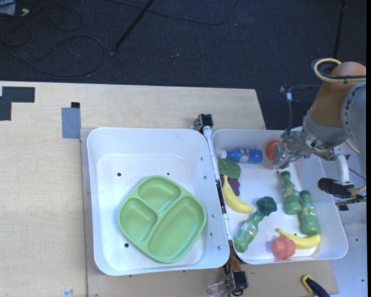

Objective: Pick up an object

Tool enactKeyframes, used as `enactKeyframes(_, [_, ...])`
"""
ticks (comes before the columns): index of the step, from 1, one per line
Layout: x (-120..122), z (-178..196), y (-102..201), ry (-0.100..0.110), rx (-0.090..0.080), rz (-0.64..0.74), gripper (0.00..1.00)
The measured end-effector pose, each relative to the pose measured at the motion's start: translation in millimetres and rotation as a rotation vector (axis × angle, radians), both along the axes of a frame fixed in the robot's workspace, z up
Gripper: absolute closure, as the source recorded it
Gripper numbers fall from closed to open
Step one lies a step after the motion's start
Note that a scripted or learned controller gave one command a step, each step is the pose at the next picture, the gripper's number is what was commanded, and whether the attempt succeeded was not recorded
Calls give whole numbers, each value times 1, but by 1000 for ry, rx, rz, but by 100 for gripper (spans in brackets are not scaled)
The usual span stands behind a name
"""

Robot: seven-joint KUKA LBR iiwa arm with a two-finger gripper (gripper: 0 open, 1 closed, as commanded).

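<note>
The gripper (283, 158) is being held low near the right bin's far rim (266, 131); its finger state cannot be told. An orange ball (272, 148) is sitting just left, a green bottle (289, 193) just below.

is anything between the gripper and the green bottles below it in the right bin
Nothing visible does. The gripper hangs just above the top of the nearer green bottle, with bare bin floor around it. The second green bottle lies close beside the first, and an orange ball sits left of the gripper.
</note>
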State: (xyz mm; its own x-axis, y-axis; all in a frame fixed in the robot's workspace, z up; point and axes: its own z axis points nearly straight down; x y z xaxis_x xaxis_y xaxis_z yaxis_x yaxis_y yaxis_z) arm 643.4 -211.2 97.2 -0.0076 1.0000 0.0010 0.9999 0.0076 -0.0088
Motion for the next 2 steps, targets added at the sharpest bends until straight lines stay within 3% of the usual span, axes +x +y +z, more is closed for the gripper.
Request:
enactKeyframes(1, [0,0,0,-1,0,1,0])
enactKeyframes(2, [0,10,0,0,0,1,100])
